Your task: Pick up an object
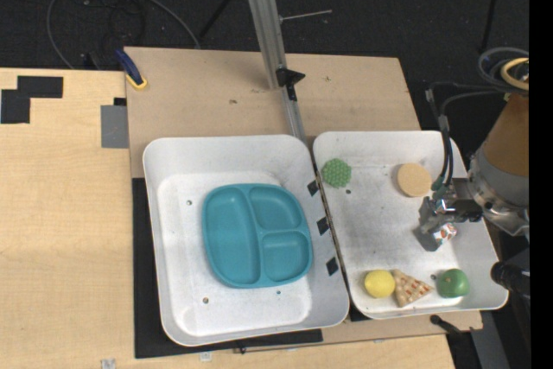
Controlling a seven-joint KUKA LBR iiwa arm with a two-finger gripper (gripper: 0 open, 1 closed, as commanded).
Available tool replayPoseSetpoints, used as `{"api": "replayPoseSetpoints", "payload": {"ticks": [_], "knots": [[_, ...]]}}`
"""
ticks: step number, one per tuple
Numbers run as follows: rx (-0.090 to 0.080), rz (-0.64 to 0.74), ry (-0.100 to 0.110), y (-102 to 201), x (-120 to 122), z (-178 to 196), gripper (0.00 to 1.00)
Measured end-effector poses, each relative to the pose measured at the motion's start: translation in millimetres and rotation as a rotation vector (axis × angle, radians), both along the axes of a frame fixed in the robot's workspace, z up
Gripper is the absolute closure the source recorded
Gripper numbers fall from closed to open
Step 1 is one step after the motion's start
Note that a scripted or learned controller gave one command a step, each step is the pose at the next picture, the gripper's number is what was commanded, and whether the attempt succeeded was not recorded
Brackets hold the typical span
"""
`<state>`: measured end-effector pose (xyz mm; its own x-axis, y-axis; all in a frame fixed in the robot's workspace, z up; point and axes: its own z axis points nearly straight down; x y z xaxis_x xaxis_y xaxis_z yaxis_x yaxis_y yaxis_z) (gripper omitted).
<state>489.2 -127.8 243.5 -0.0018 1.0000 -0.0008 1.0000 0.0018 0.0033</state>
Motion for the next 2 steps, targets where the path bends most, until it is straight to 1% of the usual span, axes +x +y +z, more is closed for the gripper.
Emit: {"api": "replayPoseSetpoints", "payload": {"ticks": [1,2], "knots": [[0.002,0.003,0.005,53,12,6,1.00],[0.002,0.002,0.008,102,20,-7,1.00]]}}
